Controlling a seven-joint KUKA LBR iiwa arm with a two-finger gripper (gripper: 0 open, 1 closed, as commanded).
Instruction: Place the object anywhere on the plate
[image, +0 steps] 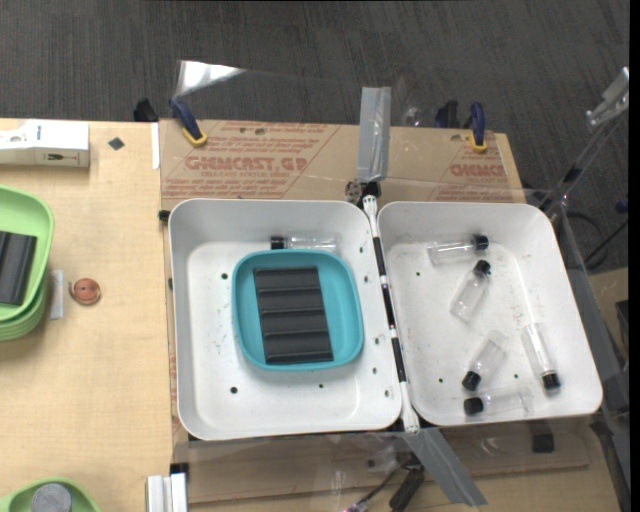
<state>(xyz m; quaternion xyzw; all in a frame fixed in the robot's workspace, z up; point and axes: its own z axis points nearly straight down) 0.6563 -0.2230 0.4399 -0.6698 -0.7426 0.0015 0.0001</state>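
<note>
Clear vials (468, 296) with black caps lie scattered in the right bin (560, 300), teal plate (246, 300) left; gripper's state can't be told.

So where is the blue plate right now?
The blue plate sits in the middle of the left white bin in the camera view, with a dark ridged block lying on it and a small clear tube just behind it.

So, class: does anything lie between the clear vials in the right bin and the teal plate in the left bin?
Only the bins' touching rims separate the vials from the plate. One vial already lies in the left bin, just behind the plate.
</note>
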